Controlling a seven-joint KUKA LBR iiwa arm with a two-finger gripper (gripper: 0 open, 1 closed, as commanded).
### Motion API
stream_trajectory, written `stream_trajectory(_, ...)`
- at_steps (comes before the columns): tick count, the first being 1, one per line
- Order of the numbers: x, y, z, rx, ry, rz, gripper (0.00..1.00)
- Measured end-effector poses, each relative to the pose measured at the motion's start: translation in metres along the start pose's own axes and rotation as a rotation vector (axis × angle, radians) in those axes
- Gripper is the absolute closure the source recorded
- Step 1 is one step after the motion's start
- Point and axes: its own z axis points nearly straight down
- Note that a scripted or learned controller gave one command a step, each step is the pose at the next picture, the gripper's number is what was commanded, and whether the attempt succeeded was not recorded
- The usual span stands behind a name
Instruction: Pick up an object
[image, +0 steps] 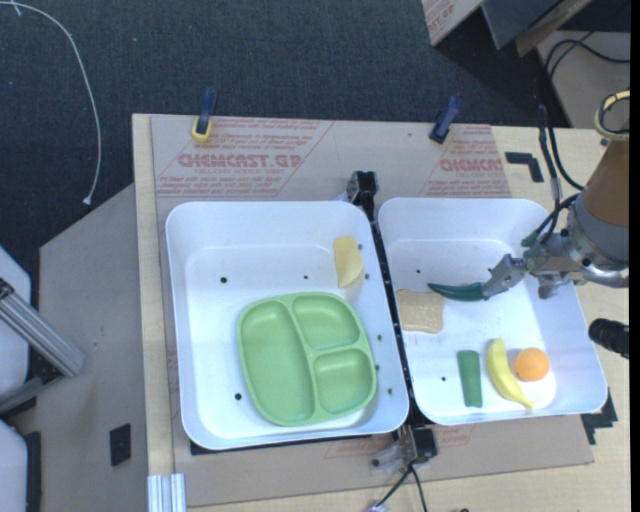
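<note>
Dark carpet surrounds our worktop (150, 300), which carries two white bins, and we take the right bin (470, 215) as our landmark. Left of it, the left bin (200, 240) holds a green divided tray (305, 355) and a yellow slice (347, 262). Inside it our pincer (497, 281) touches a dark green pepper (455, 291); whether it is apart or together we cannot tell. Toward its front edge lie a green block (469, 378), a banana (505, 373) and an orange (531, 364); a pale slab (420, 312) rests by its left wall.
</note>
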Motion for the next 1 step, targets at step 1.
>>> stream_trajectory(1,0.0004,0.0029,-0.0065,-0.013,-0.002,-0.003,0.00)
